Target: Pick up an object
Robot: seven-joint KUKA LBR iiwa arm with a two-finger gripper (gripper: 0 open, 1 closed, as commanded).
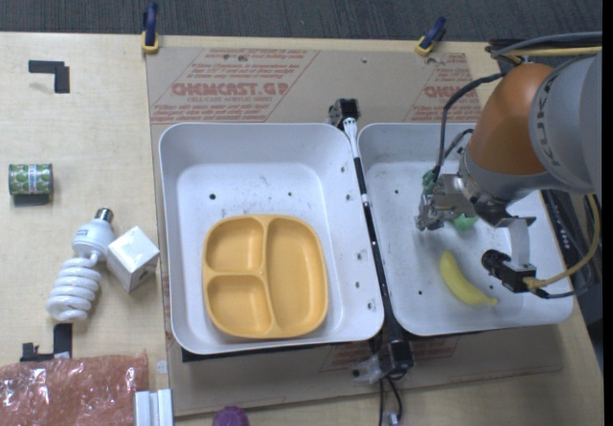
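On the far left of the light wooden bench (86, 127) lies a small green can (30, 180) on its side. Below it lies a white spiral light bulb (79, 271), and a small white cube (132, 257) sits just beside the bulb, to its right. At the bottom left corner is a pink speckled bag (72, 391).

Next comes the left white plastic bin (182, 223). A yellow plastic plate with three sections (265, 275) lies flat inside it, near the front of the bin.

A thin black bar (362, 194) runs between the two bins where they meet.

The right white plastic bin (402, 300) holds a yellow banana (464, 282). The banana lies flat on the bin floor, toward the front right part, slanting down to the right. A small green thing (464, 219) is up by the gripper, but it is too hidden to say what it is.

The metal two-finger gripper (431, 213) is low in the right bin, up and to the left of the banana and apart from it. I cannot tell if it is spread or pressed together, and I cannot tell if it is pinching anything.

Above the gripper is the grey robot arm with the orange band (522, 123), coming in from the right side. A black cable (450, 127) and a yellow cable (565, 276) hang off the arm.
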